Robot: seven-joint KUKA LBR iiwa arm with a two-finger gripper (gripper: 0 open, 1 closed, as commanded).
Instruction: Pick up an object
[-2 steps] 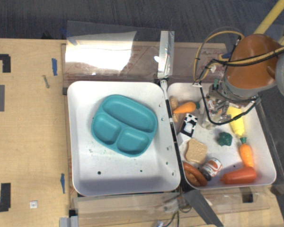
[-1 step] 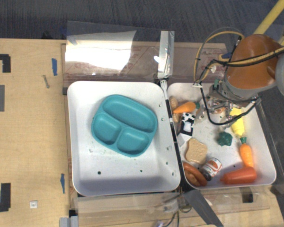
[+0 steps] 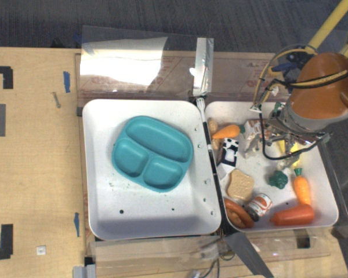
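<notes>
My gripper (image 3: 276, 136) hangs low over the back of the right bin (image 3: 330, 197), under the arm's orange band (image 3: 320, 88), with cables around it. Just in front of it lie a yellow piece (image 3: 294, 149) and a small green object (image 3: 278, 180). An orange carrot (image 3: 302, 190) and a long red object (image 3: 292, 215) rest near the bin's front right. A bread slice (image 3: 240, 185), a small can (image 3: 258, 204) and a brown pretzel-like item (image 3: 238, 214) sit at the front left. Another orange piece (image 3: 226, 132) and a black-and-white item (image 3: 229, 152) lie along the left wall.
The left bin (image 3: 104, 213) holds a teal divided plate (image 3: 153, 153) near its middle. A clear plastic sheet (image 3: 124, 68) and a metal bracket (image 3: 203, 68) stand behind the bins. The wooden bench (image 3: 32, 155) stretches to the left.
</notes>
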